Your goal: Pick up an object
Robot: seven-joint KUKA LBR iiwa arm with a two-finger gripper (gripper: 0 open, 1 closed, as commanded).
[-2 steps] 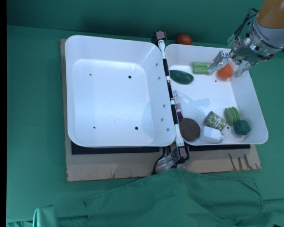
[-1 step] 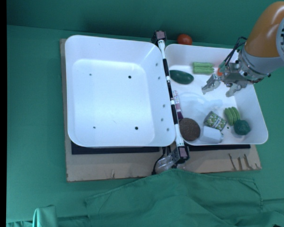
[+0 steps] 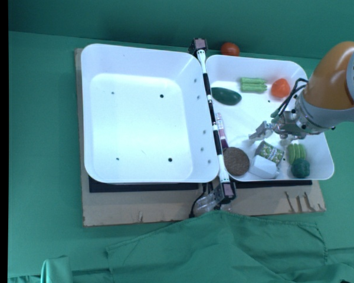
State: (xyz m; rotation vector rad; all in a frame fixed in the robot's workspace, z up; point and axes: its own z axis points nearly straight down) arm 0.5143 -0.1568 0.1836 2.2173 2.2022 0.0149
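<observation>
I see the gripper (image 3: 261, 132) over the right bin (image 3: 318, 158), above the green-labelled box (image 3: 269, 152). Fingers look spread, holding nothing.

The grey arm (image 3: 336, 108) reached in from the right, its orange band (image 3: 333, 75) sitting high near the right edge above the wrist. The wrist angled down and leftward, with cables looped along its upper side. The gripper (image 3: 261, 132) hung low at the end, its metal fingers (image 3: 256, 135) pointing left.
</observation>
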